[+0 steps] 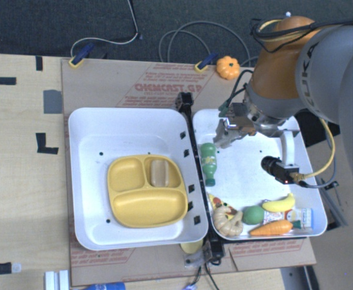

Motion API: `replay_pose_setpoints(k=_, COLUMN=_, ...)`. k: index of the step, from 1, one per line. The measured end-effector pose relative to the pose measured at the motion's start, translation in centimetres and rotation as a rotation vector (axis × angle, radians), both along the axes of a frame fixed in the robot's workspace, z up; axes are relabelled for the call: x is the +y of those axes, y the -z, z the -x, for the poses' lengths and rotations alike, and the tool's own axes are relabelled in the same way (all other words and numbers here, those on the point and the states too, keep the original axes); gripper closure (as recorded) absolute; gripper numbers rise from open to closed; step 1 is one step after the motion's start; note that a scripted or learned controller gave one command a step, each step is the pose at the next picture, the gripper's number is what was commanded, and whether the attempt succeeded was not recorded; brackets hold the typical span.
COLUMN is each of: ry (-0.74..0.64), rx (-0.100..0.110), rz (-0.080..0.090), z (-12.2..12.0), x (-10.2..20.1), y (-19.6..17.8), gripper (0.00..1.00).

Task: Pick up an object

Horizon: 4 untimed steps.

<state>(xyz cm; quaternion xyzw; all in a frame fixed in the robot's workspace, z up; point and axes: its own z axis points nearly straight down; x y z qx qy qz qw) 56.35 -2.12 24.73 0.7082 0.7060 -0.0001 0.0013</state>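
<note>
The grey arm (312, 71), smooth and rounded with its orange band, reached in from three o'clock and filled the upper right. Below it lay a sheet of brown cardboard (158, 86) with red print, bearing two shallow white plastic bins. The left bin (86, 125) held a yellow divided tray (146, 190) — rounded corners, three compartments, a tan oblong piece in the small one at one o'clock. The right bin (249, 162) carried a green bottle (208, 164) lying along its nine-o'clock wall, and a cluster at six o'clock: a cream knobbly gourd (229, 221), a green ball (253, 215), an orange carrot (271, 228) and a yellow banana (278, 204). A small orange pumpkin (228, 67) sat on the cardboard at twelve. The gripper (225, 135) hung metallic over the right bin — whether spread or closed could not be told — with the bottle just beside it at seven o'clock.
</note>
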Motion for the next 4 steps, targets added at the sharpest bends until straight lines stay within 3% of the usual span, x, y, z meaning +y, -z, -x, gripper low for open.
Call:
replay_pose_setpoints(k=1, ry=-0.009, rx=0.000, rz=-0.001, z=-9.2, x=4.8, y=6.7, gripper=1.00)
replay_pose_setpoints(k=2, ry=0.002, rx=0.003, rz=-0.001, z=-2.0, x=-0.7, y=1.8, gripper=1.00)
replay_pose_setpoints(k=3, ry=-0.009, rx=0.004, rz=-0.002, z=-5.2, x=6.6, y=6.6, gripper=1.00)
replay_pose_setpoints(k=4, ry=0.002, rx=-0.010, rz=0.002, z=-5.0, x=-1.6, y=-5.3, gripper=1.00)
